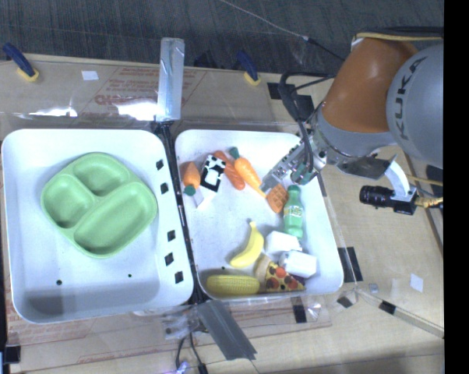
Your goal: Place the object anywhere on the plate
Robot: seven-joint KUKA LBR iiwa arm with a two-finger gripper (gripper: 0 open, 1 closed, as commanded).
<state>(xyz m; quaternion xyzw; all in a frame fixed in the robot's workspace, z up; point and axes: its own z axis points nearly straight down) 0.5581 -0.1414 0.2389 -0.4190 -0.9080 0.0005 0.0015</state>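
The grey arm (410,92) reaches in from the right, its orange band (363,80) bulging above the wrist. It angles down and leftward, ending in the hand (290,170), held low and tilted.

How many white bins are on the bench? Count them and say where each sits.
2. The left white bin holds the green plate. The right white bin, beside it, holds the toy food, with the gripper at its far right.
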